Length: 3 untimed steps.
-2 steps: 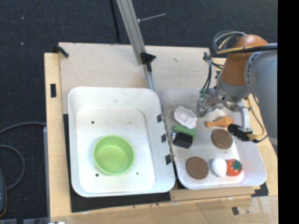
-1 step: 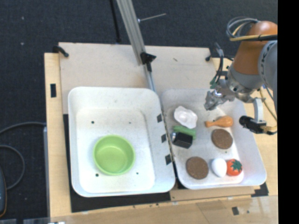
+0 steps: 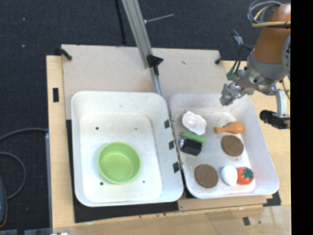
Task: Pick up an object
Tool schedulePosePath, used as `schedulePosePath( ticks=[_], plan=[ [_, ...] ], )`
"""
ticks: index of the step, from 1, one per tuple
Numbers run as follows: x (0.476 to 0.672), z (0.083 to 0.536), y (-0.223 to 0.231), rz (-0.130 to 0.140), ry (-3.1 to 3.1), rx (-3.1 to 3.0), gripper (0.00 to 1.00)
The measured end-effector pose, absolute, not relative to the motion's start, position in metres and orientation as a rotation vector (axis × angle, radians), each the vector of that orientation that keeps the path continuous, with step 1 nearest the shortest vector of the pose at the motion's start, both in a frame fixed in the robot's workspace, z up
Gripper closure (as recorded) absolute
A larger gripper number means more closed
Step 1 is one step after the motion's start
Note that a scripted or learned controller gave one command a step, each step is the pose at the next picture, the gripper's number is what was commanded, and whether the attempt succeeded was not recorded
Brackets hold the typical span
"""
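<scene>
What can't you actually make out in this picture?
- Gripper: too small and blurred to tell its fingers apart.
- Arm: cut off by the right edge.
- Dark object in the right bin: too small to identify.
- Green bowl: inside looks bare, detail is faint.

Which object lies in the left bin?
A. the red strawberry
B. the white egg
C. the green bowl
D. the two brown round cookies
C: the green bowl is the thing that sits in the left bin, while the strawberry, the egg and both brown cookies lie in the right bin.
</scene>
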State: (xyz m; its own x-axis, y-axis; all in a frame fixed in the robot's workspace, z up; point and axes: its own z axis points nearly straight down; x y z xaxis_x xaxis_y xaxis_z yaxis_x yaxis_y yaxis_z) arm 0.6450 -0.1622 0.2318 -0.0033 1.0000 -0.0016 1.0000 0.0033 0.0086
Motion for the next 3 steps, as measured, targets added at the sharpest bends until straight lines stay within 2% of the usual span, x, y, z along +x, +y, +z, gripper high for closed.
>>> schedulePosePath(
  ticks=[1, 2, 3],
  plan=[
    [0.646, 0.271, -0.163, 0.006, 2.222, 2.213, 1.0],
    [0.638, 0.276, -0.118, 0.002, 2.228, 2.214, 1.0],
    [0.639, 0.263, -0.067, 0.0, 2.229, 2.215, 1.0]
  ],
)
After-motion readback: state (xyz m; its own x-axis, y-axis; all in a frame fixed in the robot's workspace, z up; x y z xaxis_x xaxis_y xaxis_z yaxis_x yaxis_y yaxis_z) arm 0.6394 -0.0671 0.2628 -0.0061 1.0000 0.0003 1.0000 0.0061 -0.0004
